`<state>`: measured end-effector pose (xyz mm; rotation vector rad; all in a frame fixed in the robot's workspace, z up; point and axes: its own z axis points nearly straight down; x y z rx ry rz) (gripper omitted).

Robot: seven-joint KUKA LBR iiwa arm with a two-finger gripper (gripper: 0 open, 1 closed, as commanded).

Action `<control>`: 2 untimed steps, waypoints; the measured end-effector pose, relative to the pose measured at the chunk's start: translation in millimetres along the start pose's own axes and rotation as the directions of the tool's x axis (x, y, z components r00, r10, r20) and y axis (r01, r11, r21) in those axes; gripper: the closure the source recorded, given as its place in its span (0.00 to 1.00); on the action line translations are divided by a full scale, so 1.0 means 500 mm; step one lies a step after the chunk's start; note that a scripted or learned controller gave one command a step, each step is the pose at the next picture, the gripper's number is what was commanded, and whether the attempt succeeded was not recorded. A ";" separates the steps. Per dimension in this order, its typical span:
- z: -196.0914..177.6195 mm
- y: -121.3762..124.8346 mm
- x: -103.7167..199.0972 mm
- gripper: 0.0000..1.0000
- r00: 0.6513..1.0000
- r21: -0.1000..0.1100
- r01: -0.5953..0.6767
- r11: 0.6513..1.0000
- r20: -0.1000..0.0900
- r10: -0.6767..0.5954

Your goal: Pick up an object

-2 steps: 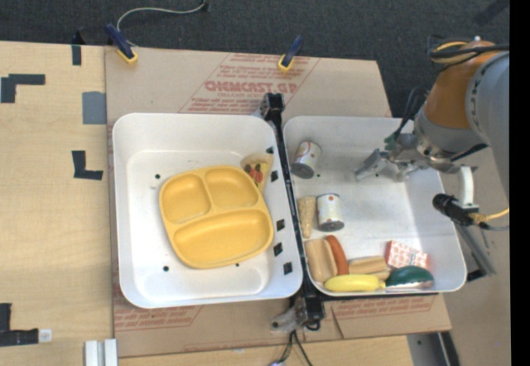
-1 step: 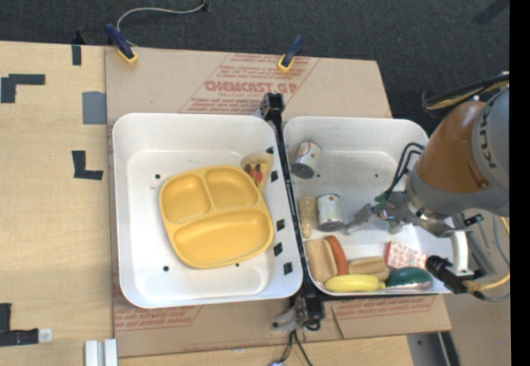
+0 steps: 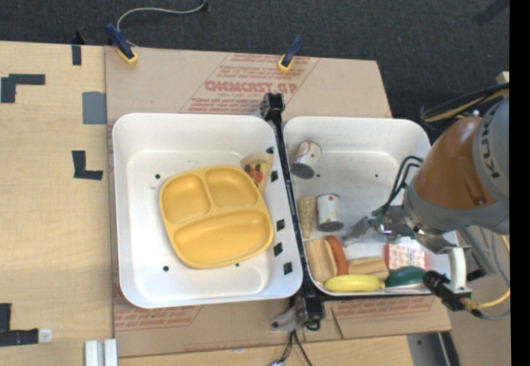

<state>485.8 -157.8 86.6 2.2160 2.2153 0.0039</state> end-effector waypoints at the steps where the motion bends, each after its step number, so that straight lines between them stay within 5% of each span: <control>1: 0.001 0.124 0.050 0.00 1.000 0.001 0.002 1.000 -0.002 -0.002; 2: -0.018 0.124 0.048 1.00 1.000 0.002 0.001 1.000 -0.001 -0.001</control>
